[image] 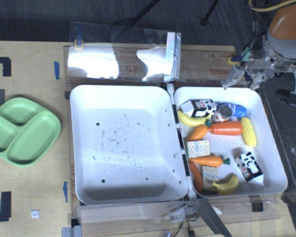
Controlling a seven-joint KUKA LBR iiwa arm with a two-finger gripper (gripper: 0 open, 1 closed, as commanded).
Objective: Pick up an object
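Note:
The right bin point(274, 147) holds a jumble of toy food. A yellow banana point(187, 119) lies beside a black-and-white carton point(202, 107) and a blue can point(233, 111) at the far end. Below them are an orange bottle point(228, 128), a corn cob point(248, 131) and a carrot point(199, 132). Nearer the front lie a patterned cracker box point(198, 148), a second carrot point(206, 160), another carton point(248, 166) and a second banana point(225, 183). My gripper point(243, 81) hovers above the bin's far right corner, open, with nothing between its fingers.
The left bin point(123, 137) sits next to the right one, sharing a middle wall. A green divided plate point(22, 131) rests on the bench at far left. A clear plastic panel point(123, 58) stands behind the left bin.

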